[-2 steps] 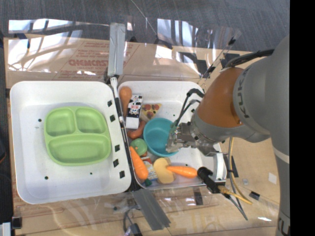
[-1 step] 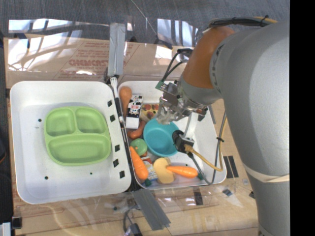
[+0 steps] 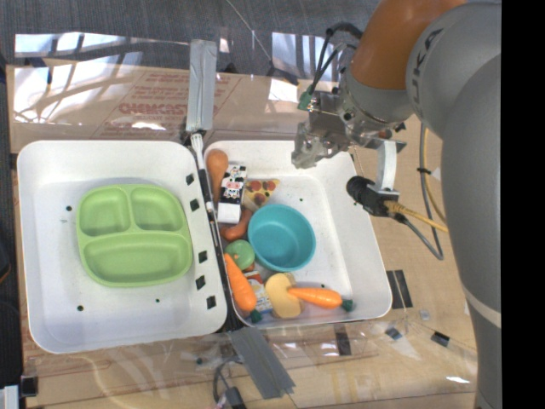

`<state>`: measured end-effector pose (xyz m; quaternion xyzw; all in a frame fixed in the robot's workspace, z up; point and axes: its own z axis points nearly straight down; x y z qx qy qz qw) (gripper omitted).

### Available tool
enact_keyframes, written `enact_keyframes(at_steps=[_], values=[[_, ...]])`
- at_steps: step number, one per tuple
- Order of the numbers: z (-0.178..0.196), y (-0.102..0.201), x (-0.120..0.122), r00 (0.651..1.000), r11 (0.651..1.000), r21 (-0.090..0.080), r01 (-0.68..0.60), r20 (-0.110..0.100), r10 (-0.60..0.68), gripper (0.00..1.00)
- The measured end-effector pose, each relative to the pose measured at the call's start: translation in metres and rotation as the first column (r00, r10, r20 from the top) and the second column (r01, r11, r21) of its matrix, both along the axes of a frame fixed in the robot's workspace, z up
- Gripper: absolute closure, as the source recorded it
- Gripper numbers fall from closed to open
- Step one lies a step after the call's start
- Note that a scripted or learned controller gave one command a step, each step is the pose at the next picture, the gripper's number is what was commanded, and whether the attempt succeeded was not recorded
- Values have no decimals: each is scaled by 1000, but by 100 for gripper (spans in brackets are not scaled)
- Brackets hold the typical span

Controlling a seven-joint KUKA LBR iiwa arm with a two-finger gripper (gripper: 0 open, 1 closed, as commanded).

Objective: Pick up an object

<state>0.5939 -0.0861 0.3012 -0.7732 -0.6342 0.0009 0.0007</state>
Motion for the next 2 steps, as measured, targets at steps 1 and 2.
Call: enact_keyframes(at_steps=[1,2], values=[[72,-36,43,1000,1000,0,6,2,-6,100],[-75,23,26,999,999,2,33,-15,-33,100]])
